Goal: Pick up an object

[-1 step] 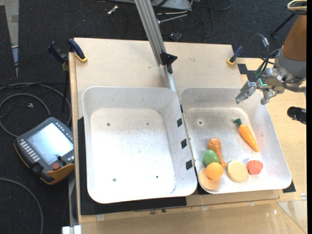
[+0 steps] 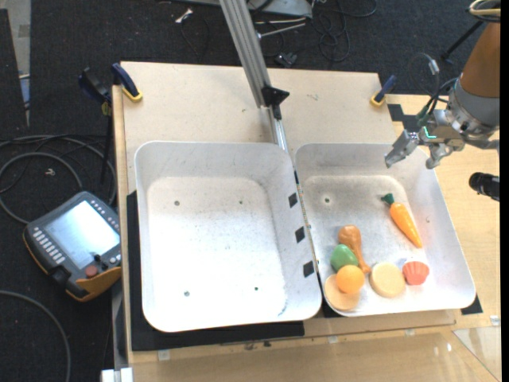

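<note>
Okay, camera view: claw (image 2: 419,151) hangs over the upper right rim of the right bin (image 2: 445,221), fingers spread wide w/ nothing between them. So we're in the approach step, nothing grabbed yet.

Candidates all sit below the claw, toward the near end of that bin. Carrot (image 2: 403,220) is closest, lying at a slant just under and a touch left of the claw. Further down: pink piece (image 2: 415,273), pale round disc (image 2: 387,279), orange ball (image 2: 349,279), green piece (image 2: 343,256) touching a tan stick-like thing (image 2: 352,240). That cluster's crowded, pieces pressed together.

Left bin (image 2: 211,229) is well off to the claw's left on the tabletop (image 2: 207,102).

Next move, imo: carrot's the pick, it lies apart from the rest. Needs the claw brought down over it, fingers set across its narrow width, then closing.
</note>
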Motion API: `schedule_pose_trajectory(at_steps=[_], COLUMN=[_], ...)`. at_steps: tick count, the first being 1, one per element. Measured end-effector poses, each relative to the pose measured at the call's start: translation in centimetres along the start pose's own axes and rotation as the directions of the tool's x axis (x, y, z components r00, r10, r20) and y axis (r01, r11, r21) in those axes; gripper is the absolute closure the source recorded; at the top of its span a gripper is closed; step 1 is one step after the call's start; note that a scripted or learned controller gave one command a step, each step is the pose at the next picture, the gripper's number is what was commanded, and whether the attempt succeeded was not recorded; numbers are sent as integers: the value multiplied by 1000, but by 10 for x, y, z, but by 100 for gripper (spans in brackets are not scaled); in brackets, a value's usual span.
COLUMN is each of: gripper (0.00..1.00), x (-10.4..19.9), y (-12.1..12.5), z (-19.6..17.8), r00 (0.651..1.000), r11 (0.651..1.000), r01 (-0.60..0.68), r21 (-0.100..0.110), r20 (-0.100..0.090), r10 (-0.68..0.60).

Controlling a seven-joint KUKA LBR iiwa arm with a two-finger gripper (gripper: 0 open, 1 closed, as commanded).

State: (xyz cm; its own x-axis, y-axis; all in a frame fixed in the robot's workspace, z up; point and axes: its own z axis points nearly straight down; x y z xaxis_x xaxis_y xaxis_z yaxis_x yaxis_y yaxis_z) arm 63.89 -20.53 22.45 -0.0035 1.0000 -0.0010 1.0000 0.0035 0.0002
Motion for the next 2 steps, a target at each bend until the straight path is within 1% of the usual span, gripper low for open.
schedule_pose_trajectory(at_steps=[1, 2], gripper=[0, 0], x=[-1, 8], y=[9, 13], z=[49, 100], r00=[1000, 1000], r11=[1000, 1000], r01=[0, 0], r21=[4, 5], r20=[-1, -2], r10=[0, 0])
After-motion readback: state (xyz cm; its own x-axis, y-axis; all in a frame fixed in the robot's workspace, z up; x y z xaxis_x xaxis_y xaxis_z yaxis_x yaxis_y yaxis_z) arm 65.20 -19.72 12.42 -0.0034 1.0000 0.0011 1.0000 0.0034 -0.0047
